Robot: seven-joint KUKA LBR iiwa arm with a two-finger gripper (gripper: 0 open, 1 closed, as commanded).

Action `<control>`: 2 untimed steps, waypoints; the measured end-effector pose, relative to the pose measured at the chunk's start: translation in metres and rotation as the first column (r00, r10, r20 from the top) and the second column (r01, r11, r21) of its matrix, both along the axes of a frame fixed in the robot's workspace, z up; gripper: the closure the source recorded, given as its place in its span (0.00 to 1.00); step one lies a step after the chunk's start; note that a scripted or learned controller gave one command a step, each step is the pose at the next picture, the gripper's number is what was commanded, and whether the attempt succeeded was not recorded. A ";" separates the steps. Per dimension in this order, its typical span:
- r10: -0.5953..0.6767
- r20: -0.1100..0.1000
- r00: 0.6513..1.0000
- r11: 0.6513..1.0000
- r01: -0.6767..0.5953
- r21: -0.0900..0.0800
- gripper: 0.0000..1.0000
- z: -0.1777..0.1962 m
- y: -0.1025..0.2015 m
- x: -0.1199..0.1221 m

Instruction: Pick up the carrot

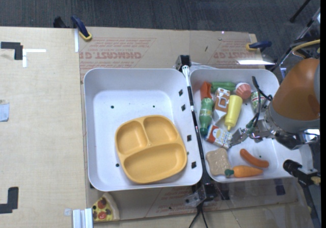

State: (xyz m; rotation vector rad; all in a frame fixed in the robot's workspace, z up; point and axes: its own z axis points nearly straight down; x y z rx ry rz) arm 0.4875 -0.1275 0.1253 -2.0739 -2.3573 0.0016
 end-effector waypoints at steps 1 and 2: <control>0.047 0.006 0.999 0.999 -0.047 -0.001 0.00 -0.032 0.017 -0.008; -0.175 0.001 0.985 0.985 0.175 -0.001 0.00 -0.033 0.017 0.110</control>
